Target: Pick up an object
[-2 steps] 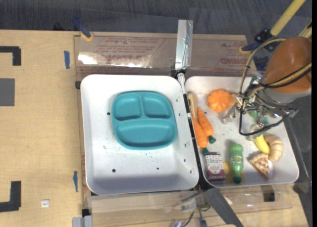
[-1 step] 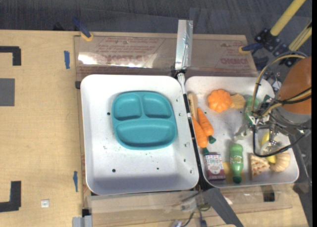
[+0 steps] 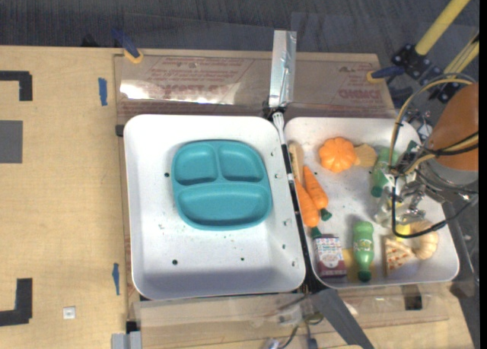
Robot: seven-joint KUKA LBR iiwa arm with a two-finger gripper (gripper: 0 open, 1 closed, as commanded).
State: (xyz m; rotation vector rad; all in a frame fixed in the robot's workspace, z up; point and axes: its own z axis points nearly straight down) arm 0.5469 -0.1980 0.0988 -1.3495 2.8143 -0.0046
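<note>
Right bin (image 3: pixel 342 188): labelled carton (image 3: pixel 329 255), unreadable.

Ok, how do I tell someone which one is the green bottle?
Go to the right bin, the one full of toy food, and look along its near edge. The green bottle lies there between a small carton on its left and a pizza slice on its right. It is the only long green thing with a yellow label.

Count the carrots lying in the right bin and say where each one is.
2. Both carrots lie side by side along the right bin's left wall, below the orange pumpkin. More could be hidden beneath the arm.
</note>
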